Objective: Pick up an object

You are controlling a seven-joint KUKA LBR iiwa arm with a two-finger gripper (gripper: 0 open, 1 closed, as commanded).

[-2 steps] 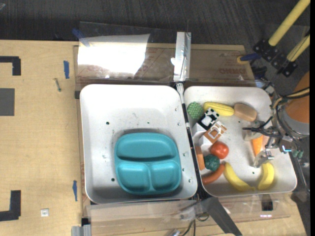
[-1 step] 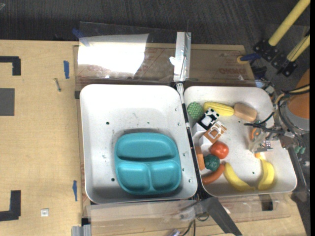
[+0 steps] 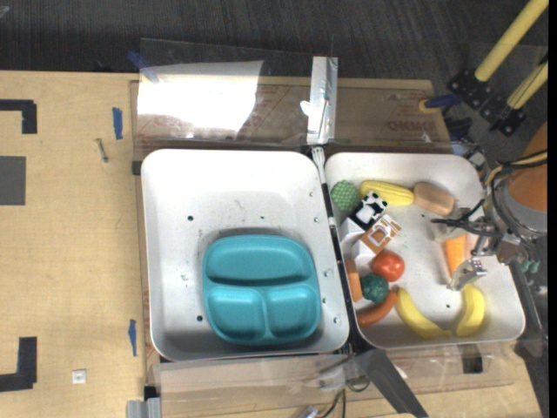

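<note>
Nearest us, the left bin (image 3: 165, 233) holds a teal divided tray (image 3: 259, 289), while in the right bin (image 3: 505, 320) a curved yellow banana (image 3: 435, 319) lies along the near wall with a red tomato (image 3: 388, 265) and an orange wedge (image 3: 456, 252) just beyond it. Above the orange wedge we see the claw (image 3: 474, 266) low at the bin's right side, though we cannot tell whether it is released or clenched. Farther back lie a corn cob (image 3: 388, 194), a green ball (image 3: 345, 195) and a tan bread roll (image 3: 434, 199) near the far wall.
</note>
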